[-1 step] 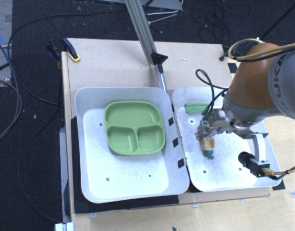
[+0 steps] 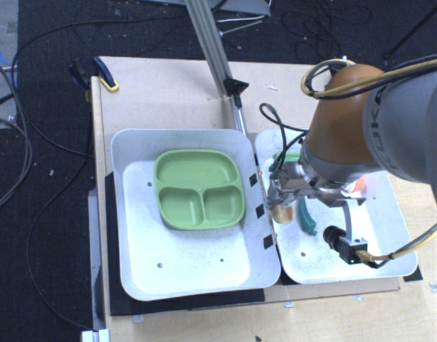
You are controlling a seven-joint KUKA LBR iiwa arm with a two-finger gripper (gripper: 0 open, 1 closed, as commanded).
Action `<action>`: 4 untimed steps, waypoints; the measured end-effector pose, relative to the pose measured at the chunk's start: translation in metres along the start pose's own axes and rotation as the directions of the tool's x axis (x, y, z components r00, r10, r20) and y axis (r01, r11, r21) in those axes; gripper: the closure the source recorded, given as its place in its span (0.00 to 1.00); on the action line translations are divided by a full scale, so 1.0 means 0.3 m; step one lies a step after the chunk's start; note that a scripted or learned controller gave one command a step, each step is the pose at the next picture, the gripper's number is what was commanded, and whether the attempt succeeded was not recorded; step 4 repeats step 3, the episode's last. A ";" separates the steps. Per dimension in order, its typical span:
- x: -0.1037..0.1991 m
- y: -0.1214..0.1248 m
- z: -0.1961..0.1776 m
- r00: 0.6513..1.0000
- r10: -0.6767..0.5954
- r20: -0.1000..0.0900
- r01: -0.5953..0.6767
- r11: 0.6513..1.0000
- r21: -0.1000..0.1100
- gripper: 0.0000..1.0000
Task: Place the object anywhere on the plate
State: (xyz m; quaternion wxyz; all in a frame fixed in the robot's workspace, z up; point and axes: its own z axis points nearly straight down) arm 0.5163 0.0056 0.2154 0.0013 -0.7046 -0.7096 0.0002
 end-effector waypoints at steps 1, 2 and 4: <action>0.154 0.032 0.005 1.000 0.000 0.000 0.000 1.000 -0.002 1.00; 0.312 0.087 -0.031 1.000 -0.001 0.000 0.001 1.000 -0.004 1.00; 0.301 0.085 -0.029 1.000 0.004 0.002 -0.004 1.000 -0.001 0.00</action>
